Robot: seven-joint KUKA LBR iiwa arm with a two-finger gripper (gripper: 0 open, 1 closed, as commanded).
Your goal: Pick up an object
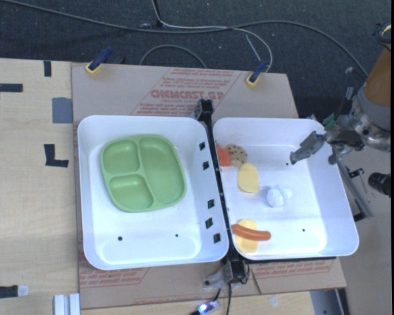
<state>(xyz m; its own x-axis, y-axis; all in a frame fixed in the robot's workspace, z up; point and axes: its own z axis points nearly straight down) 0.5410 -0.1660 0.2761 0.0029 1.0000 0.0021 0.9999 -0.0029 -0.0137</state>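
The right bin holds several small toy foods. A yellow piece lies near its middle left, with a small white lump just to its right. A tan cookie and an orange piece sit by the divider. A hot dog rests at the front left. My gripper hangs over the bin's back right part, above and right of the white lump. Its fingers are spread open with nothing between them.
The left bin holds a green divided plate. A black divider with clips runs between the bins. Cables cross the dark floor behind the bench. The arm's grey wrist stands at the right edge.
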